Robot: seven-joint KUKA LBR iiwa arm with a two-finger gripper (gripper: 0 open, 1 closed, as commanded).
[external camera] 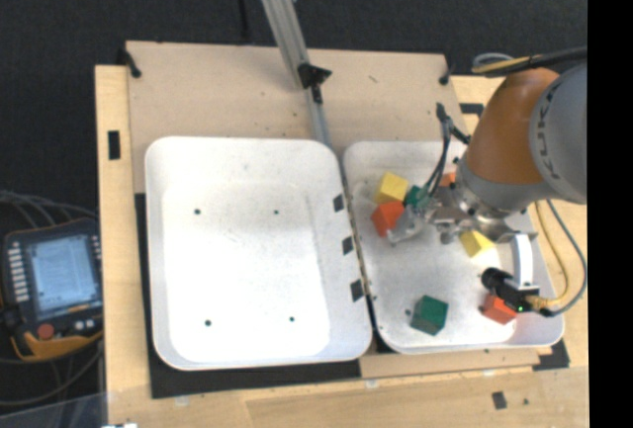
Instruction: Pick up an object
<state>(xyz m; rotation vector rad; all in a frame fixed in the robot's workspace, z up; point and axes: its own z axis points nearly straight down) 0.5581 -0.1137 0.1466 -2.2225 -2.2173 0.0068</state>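
Two white bins sat side by side on the wooden surface [257,90]. The left bin [247,248] had nothing but tiny dark specks on its floor. The right bin [396,337] held small blocks: a yellow block [393,187], an orange block [388,216] just below it, a green block [429,314] near the front, another yellow block [477,243] and a red block [498,308] by the right wall. The end effector [407,226] hung low beside the orange block. I could not tell how wide it was open.
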